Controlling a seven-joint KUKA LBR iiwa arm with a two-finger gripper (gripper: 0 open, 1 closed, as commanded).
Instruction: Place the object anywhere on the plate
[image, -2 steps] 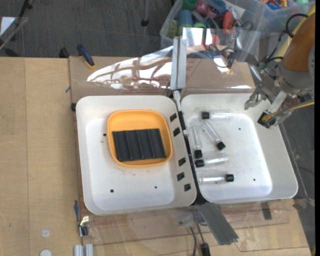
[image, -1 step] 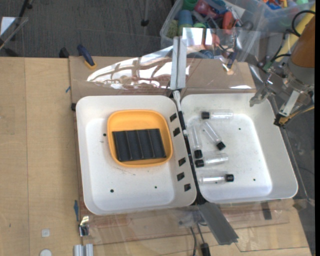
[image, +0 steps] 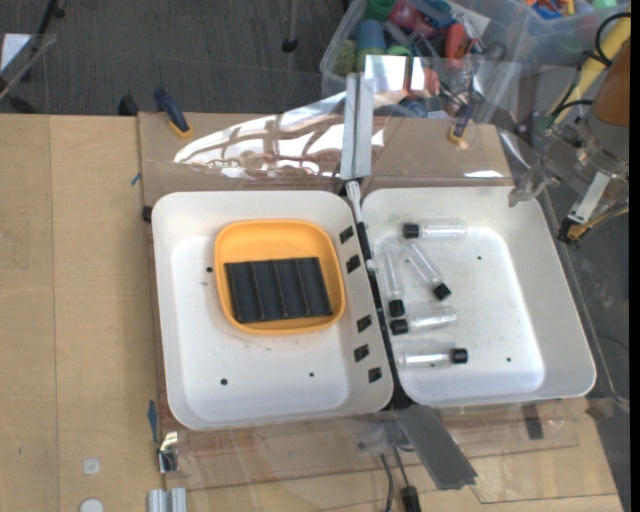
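An orange plate (image: 279, 241) lies in the left white bin (image: 190, 370), with a black ridged insert (image: 277, 289) resting on it. Several clear tubes with black caps lie loose in the right white bin (image: 560, 370): one near the back (image: 436, 230), a crossed group in the middle (image: 417, 271), one lower (image: 428, 321) and one nearest the front (image: 432, 356). My gripper (image: 556, 204) hangs at the far right, above the back right corner of the right bin, apart from the tubes and far from the plate. Nothing shows in it.
A row of black clips (image: 359, 296) runs along the seam between the two bins. A metal upright (image: 355, 125) stands behind that seam. A clear box of coloured toys (image: 430, 35) sits at the back, with cables at the far right.
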